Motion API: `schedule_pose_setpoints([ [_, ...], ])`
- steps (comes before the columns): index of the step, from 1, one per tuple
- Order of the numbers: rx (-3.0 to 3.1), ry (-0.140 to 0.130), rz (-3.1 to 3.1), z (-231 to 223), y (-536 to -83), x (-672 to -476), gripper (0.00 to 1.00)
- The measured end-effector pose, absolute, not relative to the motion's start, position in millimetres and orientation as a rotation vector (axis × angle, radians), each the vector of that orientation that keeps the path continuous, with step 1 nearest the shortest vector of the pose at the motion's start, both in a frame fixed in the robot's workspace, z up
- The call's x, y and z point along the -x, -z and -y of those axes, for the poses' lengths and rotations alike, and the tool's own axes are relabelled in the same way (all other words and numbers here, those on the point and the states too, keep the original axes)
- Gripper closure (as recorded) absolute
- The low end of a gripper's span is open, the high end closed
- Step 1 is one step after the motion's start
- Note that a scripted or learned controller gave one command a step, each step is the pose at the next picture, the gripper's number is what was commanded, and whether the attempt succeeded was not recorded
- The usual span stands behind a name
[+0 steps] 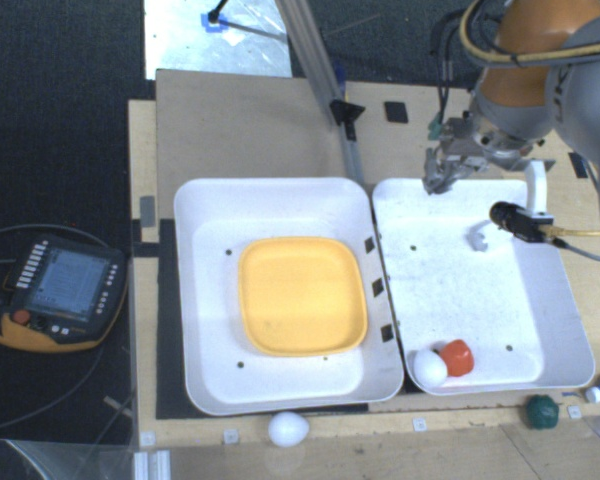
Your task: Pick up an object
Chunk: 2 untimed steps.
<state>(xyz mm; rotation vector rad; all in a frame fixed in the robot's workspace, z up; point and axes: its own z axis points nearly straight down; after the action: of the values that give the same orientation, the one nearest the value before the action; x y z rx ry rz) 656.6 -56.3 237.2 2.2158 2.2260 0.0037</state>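
Camera view shows our gripper (439, 180) at the right bin's (560, 308) far rim; whether it is open, we cannot tell. The orange object (458, 357) and white ball (429, 368) touch in the near corner, so we risk nudging one into the wall.

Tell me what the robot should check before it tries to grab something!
1. Things to grab in the right bin: ok, an orange object and a white ball sit at its near edge.
2. Tool above a target: not ok, it hangs at the bin's far edge, away from both.
3. Tool holding anything: cannot tell.
4. Targets apart: not ok, ball and orange object touch.
5. Left bin: ok, it holds a yellow plate.
6. Strays: not ok, a white egg and a green ball lie outside the bins.
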Motion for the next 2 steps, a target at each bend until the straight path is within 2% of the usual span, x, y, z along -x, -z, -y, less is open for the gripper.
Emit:
schedule_pose_setpoints([
  [1, -2.217, -0.001, -2.227, 7, -226, -640.7, 1.0],
  [2, -2.217, -0.003, -2.226, -48, -237, -626.3, 1.0],
])
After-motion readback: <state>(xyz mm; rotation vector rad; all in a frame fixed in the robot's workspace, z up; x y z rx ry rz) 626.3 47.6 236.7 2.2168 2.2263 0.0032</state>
